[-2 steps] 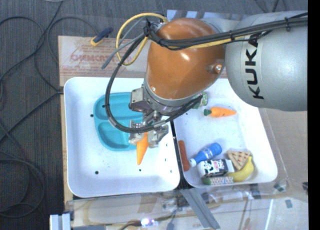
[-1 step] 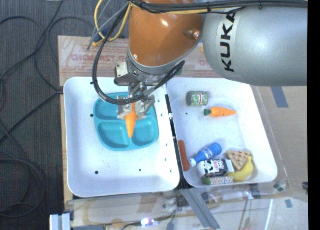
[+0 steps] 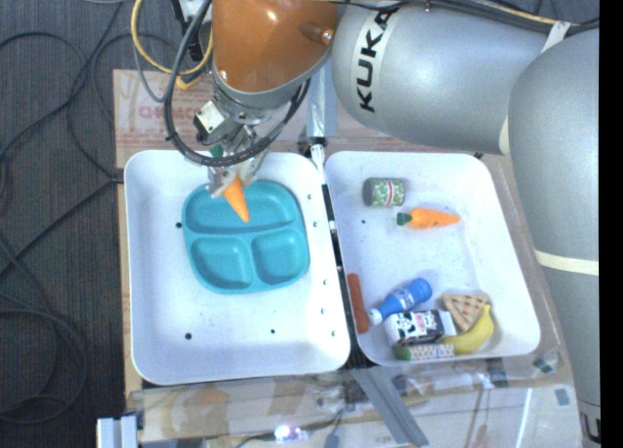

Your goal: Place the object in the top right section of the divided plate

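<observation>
A blue divided plate [image 3: 275,253] lies in the left white bin [image 3: 161,300], with one long section at the far side and two smaller ones nearer. My gripper [image 3: 232,179] hangs over the plate's far section, below the orange wrist band. A small orange carrot-shaped piece [image 3: 238,201] sits between its fingers, pointing down toward the far section. Whether the tip touches the plate is unclear.
The right bin [image 3: 501,242] holds a green can [image 3: 384,192], a toy carrot [image 3: 428,218], a red stick [image 3: 358,302], a blue bottle [image 3: 404,298], a small carton [image 3: 423,325], a waffle wedge [image 3: 467,308] and a banana [image 3: 469,339]. The arm's grey body covers the upper right.
</observation>
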{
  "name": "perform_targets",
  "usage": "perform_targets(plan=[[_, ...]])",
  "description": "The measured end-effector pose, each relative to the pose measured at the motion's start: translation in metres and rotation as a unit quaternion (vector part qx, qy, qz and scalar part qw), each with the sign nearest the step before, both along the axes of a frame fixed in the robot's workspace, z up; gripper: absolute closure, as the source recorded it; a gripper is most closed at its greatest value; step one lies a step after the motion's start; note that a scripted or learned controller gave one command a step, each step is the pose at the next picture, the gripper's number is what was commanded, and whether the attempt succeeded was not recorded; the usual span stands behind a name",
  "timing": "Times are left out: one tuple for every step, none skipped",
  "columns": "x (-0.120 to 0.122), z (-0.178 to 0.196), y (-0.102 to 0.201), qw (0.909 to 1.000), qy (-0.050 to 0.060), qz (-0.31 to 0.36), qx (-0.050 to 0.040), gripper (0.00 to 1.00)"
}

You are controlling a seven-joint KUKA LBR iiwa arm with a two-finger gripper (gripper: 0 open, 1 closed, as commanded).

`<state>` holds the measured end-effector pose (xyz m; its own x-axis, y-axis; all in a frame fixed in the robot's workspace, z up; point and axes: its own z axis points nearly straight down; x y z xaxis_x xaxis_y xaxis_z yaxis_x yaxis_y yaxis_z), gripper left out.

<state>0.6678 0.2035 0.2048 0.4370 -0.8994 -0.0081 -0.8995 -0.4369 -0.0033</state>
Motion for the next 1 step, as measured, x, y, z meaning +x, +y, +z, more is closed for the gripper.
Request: perform_targets(plan=[[-0.0689, 0.0323, -0.0229, 0.9991, 0.001, 0.043, -0.002, 1.0]])
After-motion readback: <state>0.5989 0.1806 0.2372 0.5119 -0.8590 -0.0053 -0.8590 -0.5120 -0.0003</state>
